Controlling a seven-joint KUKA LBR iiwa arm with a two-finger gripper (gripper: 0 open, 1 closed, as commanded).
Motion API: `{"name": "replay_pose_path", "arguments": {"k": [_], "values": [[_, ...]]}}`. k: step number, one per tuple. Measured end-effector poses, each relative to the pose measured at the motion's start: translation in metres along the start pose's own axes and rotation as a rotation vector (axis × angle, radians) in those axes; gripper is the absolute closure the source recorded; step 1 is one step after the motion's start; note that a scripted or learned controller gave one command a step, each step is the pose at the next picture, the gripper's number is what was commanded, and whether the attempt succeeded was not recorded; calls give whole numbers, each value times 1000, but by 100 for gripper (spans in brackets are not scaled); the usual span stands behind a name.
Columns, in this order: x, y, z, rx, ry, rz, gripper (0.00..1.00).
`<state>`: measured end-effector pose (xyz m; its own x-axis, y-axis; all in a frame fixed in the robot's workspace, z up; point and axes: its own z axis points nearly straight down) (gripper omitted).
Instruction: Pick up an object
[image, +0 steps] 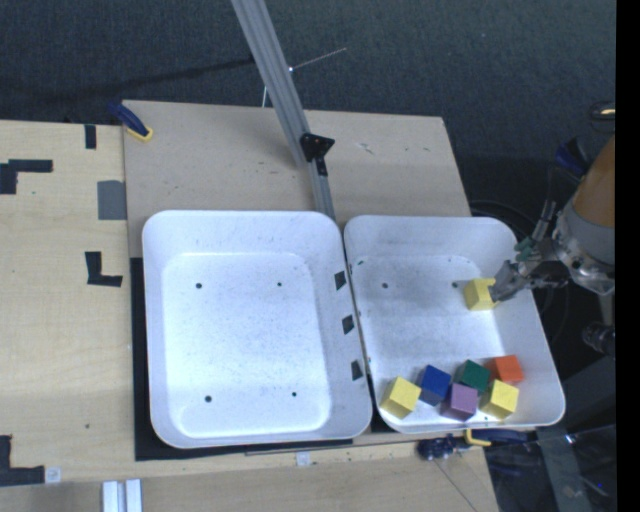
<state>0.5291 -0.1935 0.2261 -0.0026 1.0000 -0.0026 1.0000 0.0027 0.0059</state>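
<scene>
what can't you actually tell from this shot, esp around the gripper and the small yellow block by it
- Two-finger gripper, camera view: its fingers are small and blurred, so open or shut is unclear.
- Small yellow block: it sits at the fingertips, but contact or grip cannot be made out.
- Grey arm: cut off by the right edge.
- Cluster of coloured cubes in the right white bin: packed together; touching or stacked is unclear.
</scene>
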Motion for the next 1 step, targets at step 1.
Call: {"name": "replay_pose_path", "arguments": {"k": [1], "values": [[0, 0, 2, 7, 2, 2, 100]]}}
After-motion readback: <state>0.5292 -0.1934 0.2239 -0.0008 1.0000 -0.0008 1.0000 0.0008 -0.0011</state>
